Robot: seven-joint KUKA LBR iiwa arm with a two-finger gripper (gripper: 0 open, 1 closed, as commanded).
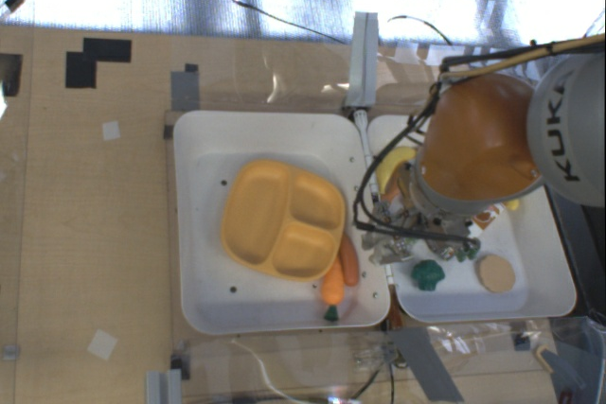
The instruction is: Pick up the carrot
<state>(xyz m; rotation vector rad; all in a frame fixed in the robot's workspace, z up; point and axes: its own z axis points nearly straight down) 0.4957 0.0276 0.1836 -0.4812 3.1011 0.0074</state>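
Note:
The carrot (332, 284) is orange with a small green top. It lies in the left bin (189, 232) near the front right corner, just off the edge of a yellow divided plate (282, 219). A reddish-brown sausage (349, 262) lies right beside it, touching or nearly touching. My gripper (405, 246) hangs under the orange wrist band over the left part of the right bin (540, 298). It is to the right of the carrot, across the wall between the bins. Nothing of the carrot is at the gripper.
In the right bin a green broccoli (428, 274) and a round tan cookie (496, 273) lie near the front. A yellow banana (393, 167) sits partly under the arm. Cables hang around the wrist.

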